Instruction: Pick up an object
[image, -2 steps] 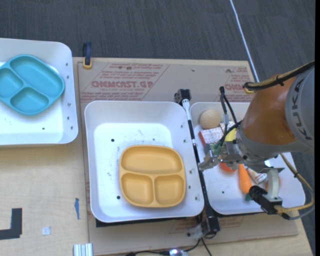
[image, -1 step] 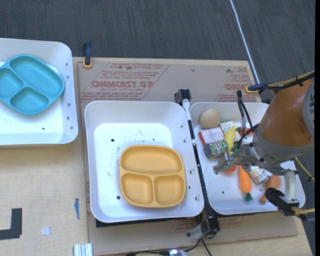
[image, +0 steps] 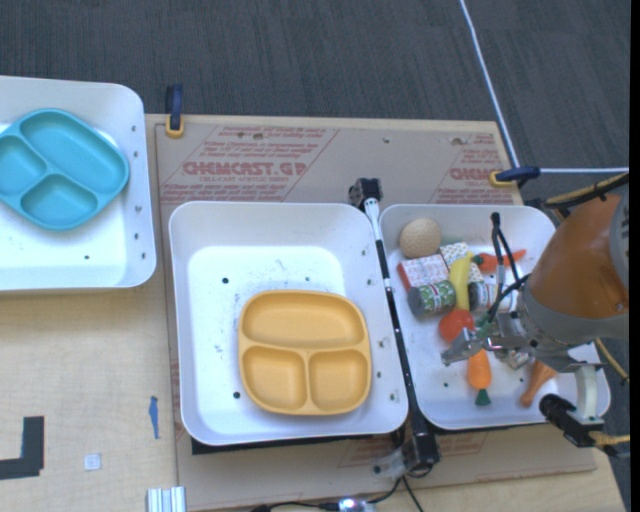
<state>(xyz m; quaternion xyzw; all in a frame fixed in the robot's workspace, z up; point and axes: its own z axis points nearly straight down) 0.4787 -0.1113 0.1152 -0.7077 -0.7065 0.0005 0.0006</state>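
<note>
The right bin (image: 430, 400) holds several toy foods: a tan ball (image: 421, 237), a red and white box (image: 425, 270), a green can (image: 435, 297), a yellow banana (image: 460, 280), a red tomato (image: 455, 325), an orange carrot (image: 480, 371) and a second orange piece (image: 536, 381). My gripper (image: 489, 353) is low over the middle of this bin, just above the carrot's top end. Its metal fingers (image: 462, 350) stand open on either side, with nothing gripped between them. The arm's orange band hides the bin's right part.
The left bin (image: 200, 300) holds a yellow divided plate (image: 303, 352). A blue divided plate (image: 60, 168) lies on a white tray (image: 120, 270) at the far left. A black divider bar (image: 385, 290) runs between the bins. Cables cross the right bin near the arm.
</note>
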